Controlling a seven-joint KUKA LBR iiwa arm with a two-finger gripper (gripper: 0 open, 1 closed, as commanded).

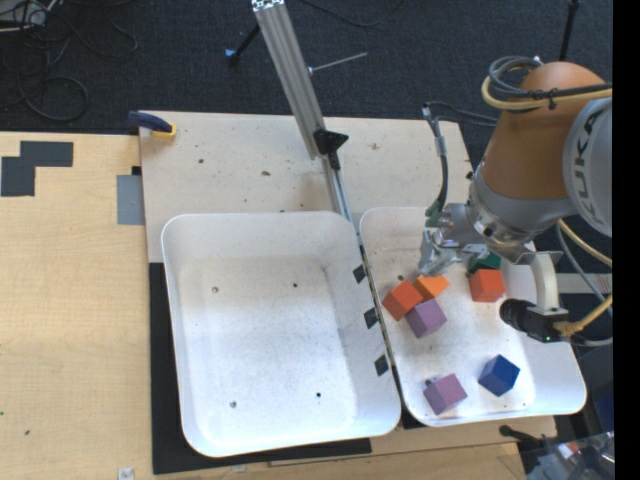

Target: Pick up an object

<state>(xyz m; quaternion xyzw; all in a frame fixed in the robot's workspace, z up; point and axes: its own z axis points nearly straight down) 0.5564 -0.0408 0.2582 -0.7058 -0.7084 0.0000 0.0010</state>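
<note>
Nearest, the arm's orange band point(545, 103) hides part of the right bin point(560, 393). Gripper point(438, 258) hangs over the orange block point(433, 286); a green block point(489, 262) peeks out, mostly covered.

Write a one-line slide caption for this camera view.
End effector hovers over coloured blocks in the right bin.

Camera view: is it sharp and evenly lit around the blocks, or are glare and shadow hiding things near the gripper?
Camera view: lighting is even and fairly soft; the right bin shows no blown-out glare; the purple block and blue block are reasonably sharp with short shadows; the gripper looks slightly soft, and the arm overhangs a green block, leaving it mostly hidden.
</note>
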